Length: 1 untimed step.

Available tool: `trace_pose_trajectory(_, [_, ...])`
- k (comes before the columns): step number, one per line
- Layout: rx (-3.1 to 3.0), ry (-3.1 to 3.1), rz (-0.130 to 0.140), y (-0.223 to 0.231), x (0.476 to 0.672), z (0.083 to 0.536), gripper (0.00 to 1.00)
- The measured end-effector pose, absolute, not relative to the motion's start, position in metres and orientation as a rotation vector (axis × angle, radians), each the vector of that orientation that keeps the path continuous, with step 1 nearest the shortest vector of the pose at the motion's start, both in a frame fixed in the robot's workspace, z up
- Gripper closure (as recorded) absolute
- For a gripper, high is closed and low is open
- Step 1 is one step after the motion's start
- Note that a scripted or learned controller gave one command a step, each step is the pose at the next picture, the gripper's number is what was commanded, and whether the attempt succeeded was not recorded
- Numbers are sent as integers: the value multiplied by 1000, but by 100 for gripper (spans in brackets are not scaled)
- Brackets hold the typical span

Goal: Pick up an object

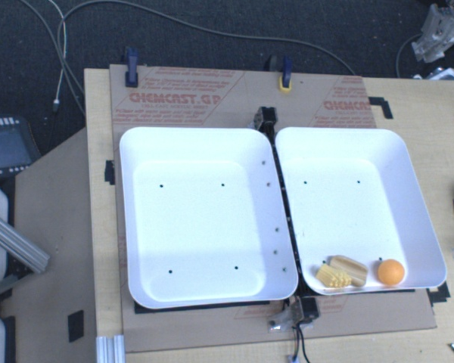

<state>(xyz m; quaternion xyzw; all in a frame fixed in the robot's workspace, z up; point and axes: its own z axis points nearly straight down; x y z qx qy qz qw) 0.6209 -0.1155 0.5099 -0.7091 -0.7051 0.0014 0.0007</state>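
The right bin (348, 157) holds three small things along its near edge. An orange ball (392, 272) lies near the bin's front right corner. To its left a tan, roll-shaped piece (351, 265) rests against a yellow, corn-like piece (332, 277). A grey metal part of the arm, which looks like the gripper (437, 35), hangs at the top right, beyond the bench's far edge and well away from the bins.
The left bin (200, 150) sits beside the right one, with black clips (266, 117) at the seam between them. Both stand on a cardboard sheet (174, 97) held by blue clamps (131, 57). Cables (60, 29) run across the dark floor behind.
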Motion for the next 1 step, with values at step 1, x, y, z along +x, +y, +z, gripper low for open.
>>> trace_pose_trajectory(1, [-2223, -2214, 7, -179, 663, 465, 100])
